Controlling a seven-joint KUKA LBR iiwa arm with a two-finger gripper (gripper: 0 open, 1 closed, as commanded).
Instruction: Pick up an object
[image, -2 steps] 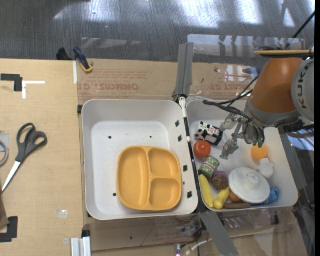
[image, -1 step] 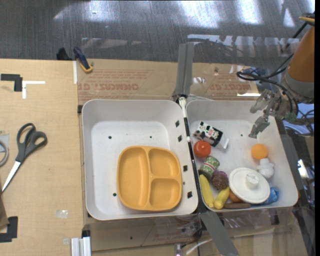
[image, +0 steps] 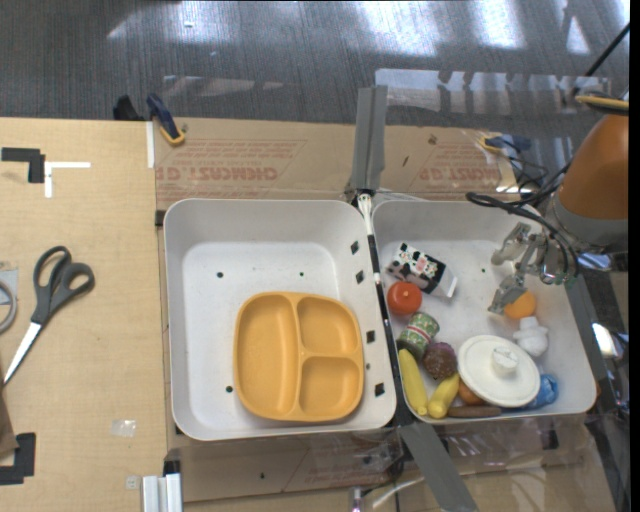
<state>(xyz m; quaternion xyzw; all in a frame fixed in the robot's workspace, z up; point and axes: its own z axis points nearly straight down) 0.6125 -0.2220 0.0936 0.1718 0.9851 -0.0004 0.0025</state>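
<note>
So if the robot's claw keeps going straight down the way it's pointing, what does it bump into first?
Most likely the small orange object right under the gripper in the right bin, though depth is hard to judge from above.

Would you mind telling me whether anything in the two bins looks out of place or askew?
Nothing looks spilled or broken. The yellow divided plate lies flat in the left bin. The right bin is cluttered: a white lid rests on other items, and a banana lies along the divider.

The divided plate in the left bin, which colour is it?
Yellow-orange, plain without pattern: the divided plate shows clearly in the camera view.
</note>
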